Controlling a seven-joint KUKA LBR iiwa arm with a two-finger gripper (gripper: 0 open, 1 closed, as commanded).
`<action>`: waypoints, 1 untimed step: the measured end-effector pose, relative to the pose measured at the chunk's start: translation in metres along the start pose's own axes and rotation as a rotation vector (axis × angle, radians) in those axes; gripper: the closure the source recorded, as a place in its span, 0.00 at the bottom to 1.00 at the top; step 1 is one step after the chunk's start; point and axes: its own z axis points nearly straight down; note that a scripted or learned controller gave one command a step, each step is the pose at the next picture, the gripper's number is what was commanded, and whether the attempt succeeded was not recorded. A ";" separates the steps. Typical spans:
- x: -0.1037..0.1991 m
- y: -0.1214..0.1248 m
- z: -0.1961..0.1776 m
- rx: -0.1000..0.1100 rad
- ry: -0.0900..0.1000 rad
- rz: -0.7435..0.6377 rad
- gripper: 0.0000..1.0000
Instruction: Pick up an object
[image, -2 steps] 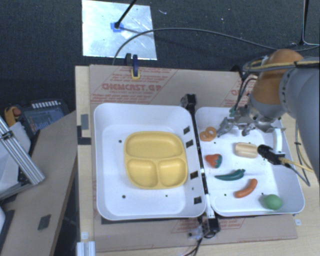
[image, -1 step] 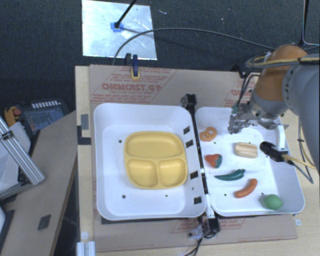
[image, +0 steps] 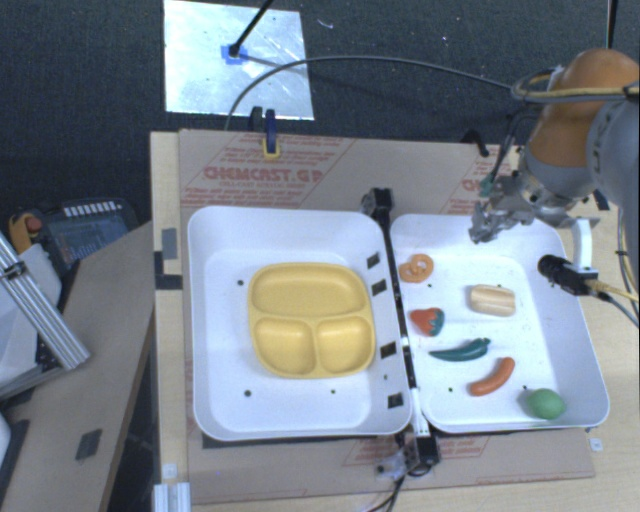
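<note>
**Desk:** Where is the tool (image: 484, 232) in this overhead shot?

**Photographer:** At the far rim of the right bin (image: 575, 345), hanging over its far-left corner, with the grey arm (image: 580, 120) coming in from the right. Whether it is released or clenched, I cannot tell; nothing shows between its tips.

**Desk:** And the things to pick?

**Photographer:** All in the right bin. A pretzel (image: 416, 268) lies near the divider, closest to the tool. A bread roll (image: 491, 299) sits mid-bin with open floor around it. A strawberry (image: 428, 321) is by the left wall, a green pepper (image: 460, 350) just near of it, then a sausage (image: 492, 376). A green ball (image: 545, 403) crowds the near-right corner.

**Desk:** The left bin (image: 215, 300)?

**Photographer:** It carries a yellow divided tray (image: 305, 318) in its centre, with bare white margin on all sides. Both bins rest on cardboard (image: 300, 170) on the tabletop (image: 110, 330).
</note>
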 end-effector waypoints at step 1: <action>0.001 0.000 -0.044 0.001 0.000 0.000 1.00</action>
